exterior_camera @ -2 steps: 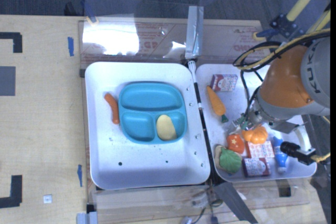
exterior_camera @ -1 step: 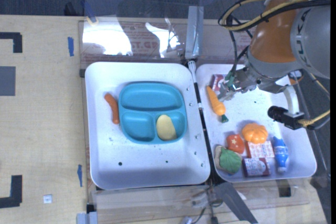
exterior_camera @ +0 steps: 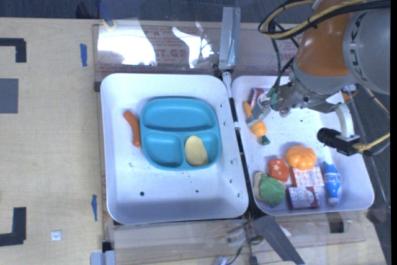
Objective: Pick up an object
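Claw [exterior_camera: 268, 103] hangs over right bin's [exterior_camera: 366, 192] far-left corner; can't tell if it's released or clenched. Carrot [exterior_camera: 257, 129] sits just nearside of it, almost underneath, long axis unclear. Short drop, slightly nearward, looks enough.

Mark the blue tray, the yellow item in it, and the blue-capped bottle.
blue tray [exterior_camera: 177, 113]: camera view, floor of its upper compartment.
yellow item [exterior_camera: 196, 150]: camera view, centre of its top.
blue-capped bottle [exterior_camera: 331, 183]: camera view, middle of its body.

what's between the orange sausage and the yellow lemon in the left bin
In the camera view, the blue plastic divided tray's rim and left compartment lie between the orange sausage and the yellow lemon, which sits in the tray.
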